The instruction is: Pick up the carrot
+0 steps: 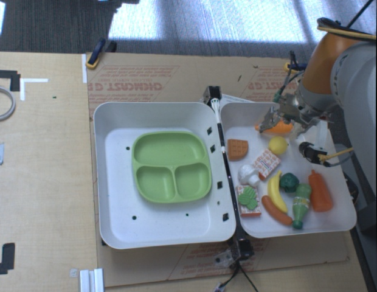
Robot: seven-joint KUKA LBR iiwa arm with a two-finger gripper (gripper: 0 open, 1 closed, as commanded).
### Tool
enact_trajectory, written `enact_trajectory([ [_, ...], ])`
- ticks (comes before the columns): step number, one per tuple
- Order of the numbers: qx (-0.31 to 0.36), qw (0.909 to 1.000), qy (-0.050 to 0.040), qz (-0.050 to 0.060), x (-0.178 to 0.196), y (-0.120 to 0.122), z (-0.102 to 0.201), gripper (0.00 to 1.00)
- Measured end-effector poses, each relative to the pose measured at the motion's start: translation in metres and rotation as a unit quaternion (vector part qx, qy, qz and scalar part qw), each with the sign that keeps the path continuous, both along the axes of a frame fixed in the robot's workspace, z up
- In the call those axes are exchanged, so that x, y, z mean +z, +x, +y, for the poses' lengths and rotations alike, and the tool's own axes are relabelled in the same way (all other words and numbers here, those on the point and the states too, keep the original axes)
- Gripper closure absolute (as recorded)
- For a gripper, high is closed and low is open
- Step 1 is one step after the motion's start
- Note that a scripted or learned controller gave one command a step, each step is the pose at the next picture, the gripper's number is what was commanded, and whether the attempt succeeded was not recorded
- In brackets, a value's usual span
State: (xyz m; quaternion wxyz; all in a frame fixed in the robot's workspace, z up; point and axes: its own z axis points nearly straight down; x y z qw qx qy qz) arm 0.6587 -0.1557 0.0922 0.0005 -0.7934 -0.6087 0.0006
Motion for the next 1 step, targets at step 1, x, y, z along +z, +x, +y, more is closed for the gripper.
enact_trajectory([
  [1,0.001,1.0000,-0.0004,0.002,0.0098,-0.0005,-0.0003,1.00],
])
